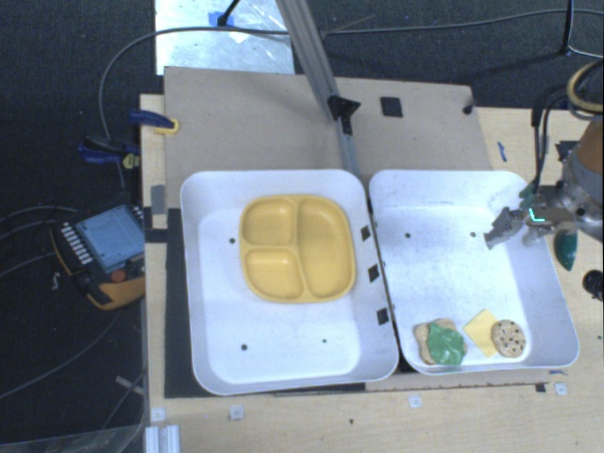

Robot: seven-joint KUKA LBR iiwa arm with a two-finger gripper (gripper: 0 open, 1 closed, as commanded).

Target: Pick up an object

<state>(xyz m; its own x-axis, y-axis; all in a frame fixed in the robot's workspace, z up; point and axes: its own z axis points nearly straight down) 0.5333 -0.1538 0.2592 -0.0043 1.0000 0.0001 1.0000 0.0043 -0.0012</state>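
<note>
Here the end effector hangs over the right side of the right bin, reaching in from the right edge of the scene; whether it is spread or pressed together cannot be told from this slanted overhead view, and nothing can be seen between its tips. The objects to pick lie well apart from it, clustered in the near right corner of that bin: a green leafy piece on a tan round to the left, a yellow cheese-like wedge in the middle, and a speckled cookie to the right, the wedge just beside the cookie. In the left bin sits a yellow divided plate with three compartments, toward the far side. Both bins rest side by side on the brown tabletop. Left of the tabletop, on the dark floor, lies a small device with a blue screen among cables.
</note>
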